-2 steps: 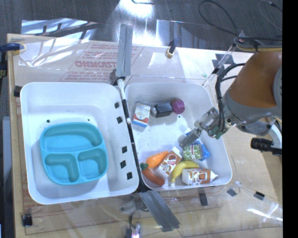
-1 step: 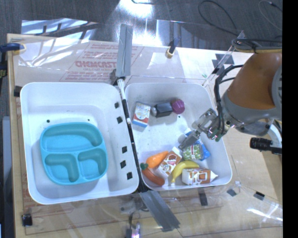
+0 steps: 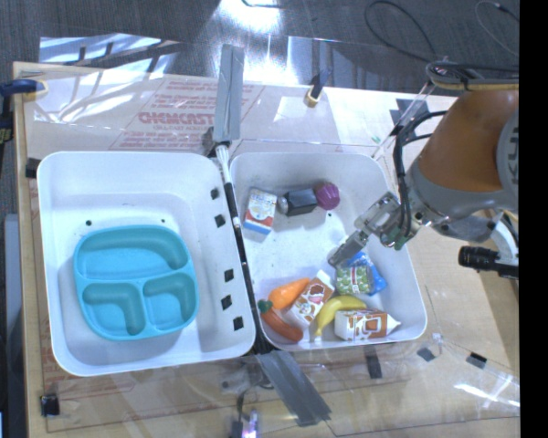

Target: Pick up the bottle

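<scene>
**Two bins, one bottle lying at the back of the right one**

Two white bins sit side by side. The left bin [image 3: 55,245] carries a blue tray [image 3: 135,280] with three compartments, lying flat on its floor.

The right bin [image 3: 411,290] holds the clutter. Near its back wall a small carton [image 3: 259,212] stands beside the bottle [image 3: 309,198], which lies on its side, dark body toward the carton and purple cap pointing right. It has bare floor in front of it, so a descent from above looks unobstructed, in my judgement.

Along the front wall lie a carrot [image 3: 287,293], a banana [image 3: 336,309], a second carton [image 3: 365,324] and a blue packet [image 3: 360,275], packed close, some touching.

The gripper [image 3: 345,249] reaches in from the right, slanting down toward the bin floor just above the blue packet. It sits to the right of the bottle and nearer the front, apart from it. Nothing shows between its fingers; whether the jaws are spread or closed I cannot tell at this angle. The bottle is not yet picked, and the gripper would need to shift back and left to reach it.
</scene>
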{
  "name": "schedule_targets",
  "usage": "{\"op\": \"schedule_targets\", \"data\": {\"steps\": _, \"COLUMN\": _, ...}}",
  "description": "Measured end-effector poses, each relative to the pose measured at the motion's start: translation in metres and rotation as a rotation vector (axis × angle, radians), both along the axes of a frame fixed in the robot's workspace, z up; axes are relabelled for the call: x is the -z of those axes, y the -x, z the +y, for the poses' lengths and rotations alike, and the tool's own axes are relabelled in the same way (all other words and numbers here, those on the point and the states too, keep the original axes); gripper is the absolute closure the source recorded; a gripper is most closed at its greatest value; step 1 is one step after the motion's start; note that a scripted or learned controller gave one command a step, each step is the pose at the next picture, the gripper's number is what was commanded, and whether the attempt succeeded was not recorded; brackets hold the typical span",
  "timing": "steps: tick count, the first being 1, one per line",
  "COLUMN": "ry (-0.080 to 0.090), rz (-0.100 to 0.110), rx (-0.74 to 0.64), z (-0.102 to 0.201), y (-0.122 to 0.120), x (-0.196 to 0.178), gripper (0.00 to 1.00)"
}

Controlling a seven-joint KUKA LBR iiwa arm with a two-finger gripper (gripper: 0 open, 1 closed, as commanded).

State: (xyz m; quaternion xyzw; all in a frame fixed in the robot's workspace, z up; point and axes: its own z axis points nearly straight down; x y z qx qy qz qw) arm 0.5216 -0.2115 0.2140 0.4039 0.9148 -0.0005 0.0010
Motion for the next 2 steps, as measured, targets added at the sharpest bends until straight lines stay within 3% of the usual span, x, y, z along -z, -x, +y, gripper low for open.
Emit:
{"op": "schedule_targets", "data": {"steps": 1, "ry": -0.002, "rz": 0.004, "rx": 0.053, "z": 0.000, "y": 0.002, "x": 0.033, "gripper": 0.00}}
{"op": "schedule_targets", "data": {"steps": 2, "ry": -0.001, "rz": 0.002, "rx": 0.095, "z": 0.000, "y": 0.001, "x": 0.012, "gripper": 0.00}}
